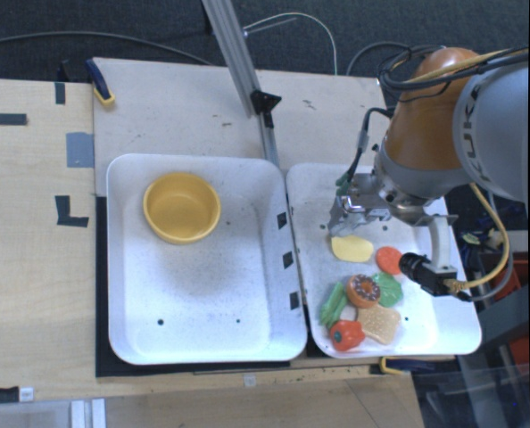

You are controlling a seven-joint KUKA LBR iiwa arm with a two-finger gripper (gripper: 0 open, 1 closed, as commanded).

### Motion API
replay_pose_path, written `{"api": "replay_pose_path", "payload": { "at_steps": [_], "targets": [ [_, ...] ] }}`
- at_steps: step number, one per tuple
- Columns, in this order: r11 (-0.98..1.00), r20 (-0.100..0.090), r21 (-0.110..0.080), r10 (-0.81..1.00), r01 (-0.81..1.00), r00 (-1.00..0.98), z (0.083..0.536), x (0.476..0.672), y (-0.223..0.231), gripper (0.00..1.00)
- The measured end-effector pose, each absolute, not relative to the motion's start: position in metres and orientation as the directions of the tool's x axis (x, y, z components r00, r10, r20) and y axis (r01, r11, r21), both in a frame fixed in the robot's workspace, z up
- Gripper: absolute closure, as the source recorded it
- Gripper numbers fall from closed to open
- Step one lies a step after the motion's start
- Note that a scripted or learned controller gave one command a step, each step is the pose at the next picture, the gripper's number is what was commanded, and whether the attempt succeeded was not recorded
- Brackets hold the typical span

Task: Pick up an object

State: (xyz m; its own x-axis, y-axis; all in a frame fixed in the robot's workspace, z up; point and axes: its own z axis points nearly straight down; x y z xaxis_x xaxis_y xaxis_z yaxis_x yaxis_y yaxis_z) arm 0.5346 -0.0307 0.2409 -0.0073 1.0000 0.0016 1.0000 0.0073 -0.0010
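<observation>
Gripper hangs just above pale yellow toy in right bin, fingers parted, pinching nothing; yellow bowl in left bin, well apart

A robotics laboratory test cell. A grey industrial arm with an orange band reaches over a pale wooden tabletop carrying two shallow white bins set side by side. Loose black cables trail across dark carpet, a slanted metal mast rises at the rear, and grey tape marks sit on the board — signs of an experimental rig. Toy plastic foods serve as test pieces.
</observation>
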Motion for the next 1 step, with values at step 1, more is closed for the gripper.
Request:
{"api": "replay_pose_path", "payload": {
  "at_steps": [1],
  "targets": [
    [0.006,0.001,-0.004,1.000,1.000,-0.006,0.2268,0.5311,0.0186,1.00]
  ]
}}
